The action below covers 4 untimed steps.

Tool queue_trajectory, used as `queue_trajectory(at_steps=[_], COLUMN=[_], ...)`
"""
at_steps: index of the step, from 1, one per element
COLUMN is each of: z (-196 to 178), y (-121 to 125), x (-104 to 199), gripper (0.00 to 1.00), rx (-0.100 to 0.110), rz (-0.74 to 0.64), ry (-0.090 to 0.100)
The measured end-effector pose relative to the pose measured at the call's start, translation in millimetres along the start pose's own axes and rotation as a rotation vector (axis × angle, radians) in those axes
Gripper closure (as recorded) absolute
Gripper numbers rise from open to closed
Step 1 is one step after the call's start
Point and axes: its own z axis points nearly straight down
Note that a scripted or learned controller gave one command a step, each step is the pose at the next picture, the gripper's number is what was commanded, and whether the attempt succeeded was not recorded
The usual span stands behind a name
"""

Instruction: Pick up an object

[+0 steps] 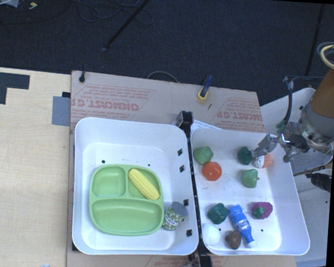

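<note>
My gripper (278,148) hangs over the far right edge of the right bin (298,224), its two fingers spread apart with nothing between them. Just below its left finger (264,145) lies a small pink-and-white object (262,161), next to a dark green item (244,155). Further into the bin lie a green pepper (249,177), a red tomato (212,171), a pale green vegetable (203,155), a purple item (261,210), a dark green vegetable (218,213), a blue bottle (241,223), a brown item (233,239) and a white egg (211,235).
The left bin (91,141) holds a green divided plate (120,213) with a yellow corn cob (144,183) on it, and a small grey-green item (175,215) beside the plate. A central rim (188,172) separates the bins. Cardboard lies under both.
</note>
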Motion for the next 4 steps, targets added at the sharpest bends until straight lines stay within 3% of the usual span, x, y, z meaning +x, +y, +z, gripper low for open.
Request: queue_trajectory(at_steps=[1,3,4], z=[-9.0,109.8,134.0], y=[2.4,3.0,3.5], x=[0.1,0.4,3.0], gripper=[0.00,0.00,0.00], rx=[-0.015,-0.009,-0.011], rz=[-0.002,-0.007,-0.008], ry=[-0.003,-0.001,-0.002])
